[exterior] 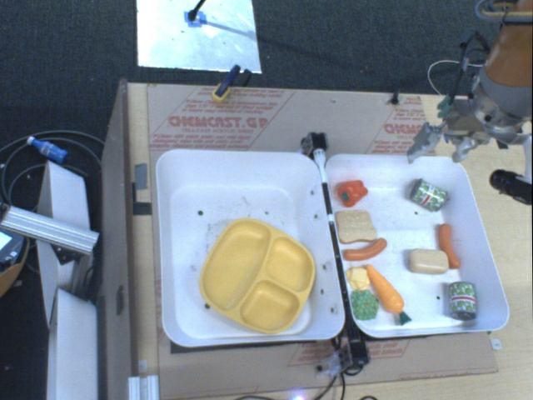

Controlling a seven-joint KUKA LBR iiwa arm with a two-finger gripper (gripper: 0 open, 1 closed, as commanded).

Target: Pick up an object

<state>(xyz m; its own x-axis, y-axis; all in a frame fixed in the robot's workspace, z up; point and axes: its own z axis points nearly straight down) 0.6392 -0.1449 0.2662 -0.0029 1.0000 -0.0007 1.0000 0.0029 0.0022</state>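
My gripper (pixel 443 147) hangs over the far rim of the right bin (pixel 483 248), open, its two fingers spread with nothing between them. Just in front of it, inside the bin, lies a green-and-white can (pixel 428 194) on its side. The same bin holds several toy foods: a red pepper (pixel 351 192), a slice of toast (pixel 354 226), a sausage (pixel 365 249), a carrot (pixel 386 288), broccoli (pixel 364 304), a beige block (pixel 428 261), an orange stick (pixel 448 245) and a second can (pixel 462 299).
The left bin (pixel 183 190) holds a yellow divided plate (pixel 258 275). A black clip (pixel 316 145) sits where the two bins meet at the back. Cardboard (pixel 250 119) lies under both bins. Cables and metal parts (pixel 50 227) crowd the far left.
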